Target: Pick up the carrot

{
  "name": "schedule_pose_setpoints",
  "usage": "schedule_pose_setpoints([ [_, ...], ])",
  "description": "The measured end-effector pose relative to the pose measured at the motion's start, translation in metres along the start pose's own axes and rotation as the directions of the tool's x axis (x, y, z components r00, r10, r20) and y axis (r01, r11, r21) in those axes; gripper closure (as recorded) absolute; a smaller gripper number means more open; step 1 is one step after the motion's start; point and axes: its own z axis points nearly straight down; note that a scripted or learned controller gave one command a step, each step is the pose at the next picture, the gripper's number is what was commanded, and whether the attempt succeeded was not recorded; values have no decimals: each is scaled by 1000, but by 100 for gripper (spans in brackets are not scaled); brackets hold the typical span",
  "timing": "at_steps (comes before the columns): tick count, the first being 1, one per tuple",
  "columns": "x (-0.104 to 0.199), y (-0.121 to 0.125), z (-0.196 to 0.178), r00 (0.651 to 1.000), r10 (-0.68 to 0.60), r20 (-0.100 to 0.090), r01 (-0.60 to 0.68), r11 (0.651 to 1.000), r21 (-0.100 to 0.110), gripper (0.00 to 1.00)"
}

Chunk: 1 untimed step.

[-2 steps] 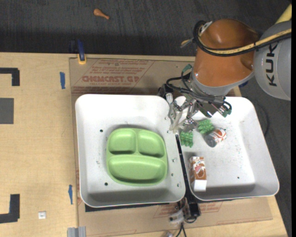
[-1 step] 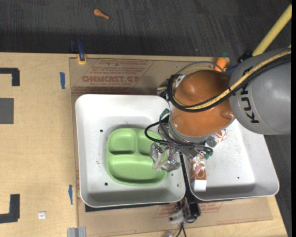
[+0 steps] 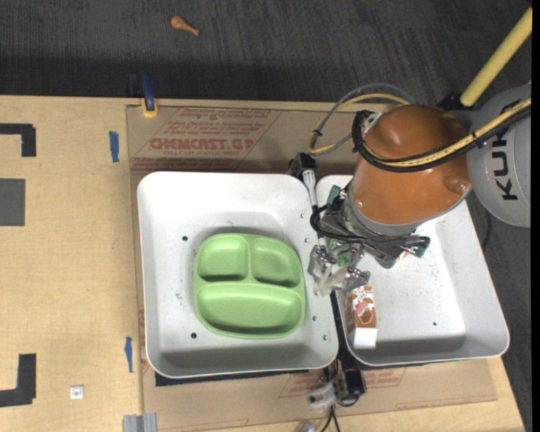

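Observation:
My gripper (image 3: pixel 334 268) hangs below the orange wrist band (image 3: pixel 409 173), over the left edge of the right bin (image 3: pixel 460 295), close to the wall it shares with the left bin. Just below it lies a small brown-red and white packet (image 3: pixel 364 311) on the right bin's floor. No carrot can be made out inside either bin, and the wrist hides part of the right bin. A small orange, carrot-shaped thing (image 3: pixel 184 25) lies on the dark floor beyond the bench, far up and to the left of the gripper.
The left bin (image 3: pixel 160 245) holds a green three-compartment plate (image 3: pixel 250 283). Cables loop above the wrist. A yellow pole (image 3: pixel 502 52) crosses the upper right corner. The cardboard-covered bench (image 3: pixel 67 253) stretches to the left.

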Motion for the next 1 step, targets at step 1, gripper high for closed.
schedule_pose_setpoints([
  [1,-71,-24,0,991,-137,2,137,991,0,100],
])
